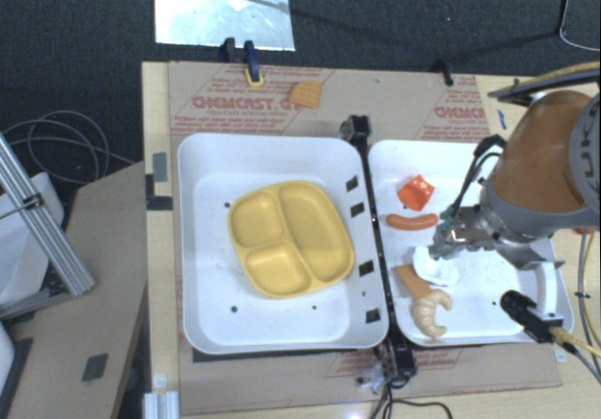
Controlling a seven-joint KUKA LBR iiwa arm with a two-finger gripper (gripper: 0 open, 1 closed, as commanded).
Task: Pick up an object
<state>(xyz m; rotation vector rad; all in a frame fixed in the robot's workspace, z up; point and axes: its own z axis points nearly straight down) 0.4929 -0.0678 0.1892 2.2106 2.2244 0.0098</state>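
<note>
The right bin (474, 159) holds a red-orange pepper piece (415, 192), a sausage (411, 221), a croissant (430, 311), an orange-brown piece (409, 278) and a white cup-like thing (435, 268). My gripper (445, 243) hangs low over the middle of that bin, right above the white thing and just right of the sausage. The arm's body covers the bin's right half.
A yellow three-compartment plate (289, 238) lies in the left bin (211, 182). A tan piece (305, 93) sits on the cardboard behind the bins. Blue and yellow clips (246, 58) hold the board's far edge.
</note>
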